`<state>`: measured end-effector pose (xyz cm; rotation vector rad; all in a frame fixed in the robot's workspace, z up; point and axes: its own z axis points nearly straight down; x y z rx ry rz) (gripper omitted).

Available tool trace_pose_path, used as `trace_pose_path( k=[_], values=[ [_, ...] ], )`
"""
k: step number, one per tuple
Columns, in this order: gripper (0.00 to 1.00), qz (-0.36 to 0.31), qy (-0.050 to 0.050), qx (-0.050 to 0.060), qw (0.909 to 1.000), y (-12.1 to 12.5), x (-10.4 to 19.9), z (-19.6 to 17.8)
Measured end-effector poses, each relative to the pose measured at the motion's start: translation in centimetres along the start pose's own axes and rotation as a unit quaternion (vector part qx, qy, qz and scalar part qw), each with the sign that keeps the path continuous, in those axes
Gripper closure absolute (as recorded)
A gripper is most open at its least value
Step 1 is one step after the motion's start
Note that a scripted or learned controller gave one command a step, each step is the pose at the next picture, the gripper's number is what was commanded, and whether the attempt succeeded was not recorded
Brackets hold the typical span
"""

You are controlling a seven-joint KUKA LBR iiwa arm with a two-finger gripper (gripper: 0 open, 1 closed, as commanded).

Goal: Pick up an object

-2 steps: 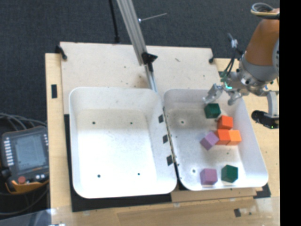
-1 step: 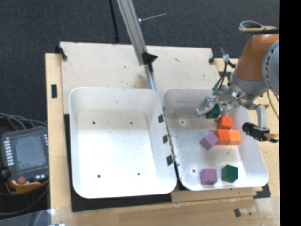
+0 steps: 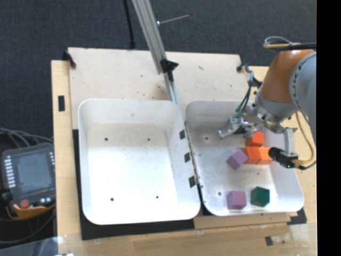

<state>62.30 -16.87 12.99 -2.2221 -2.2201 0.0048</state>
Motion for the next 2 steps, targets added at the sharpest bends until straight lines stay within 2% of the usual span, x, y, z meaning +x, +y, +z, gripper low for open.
trace_pose_path(
  k=[1, 2],
  values=[
    [0.0, 0.001, 0.0, -0.001, 1.0, 0.1, -0.1, 3.4],
    [1.0, 0.003, 0.0, -0.004, 1.0, 0.2, -0.2, 2.0]
  ],
)
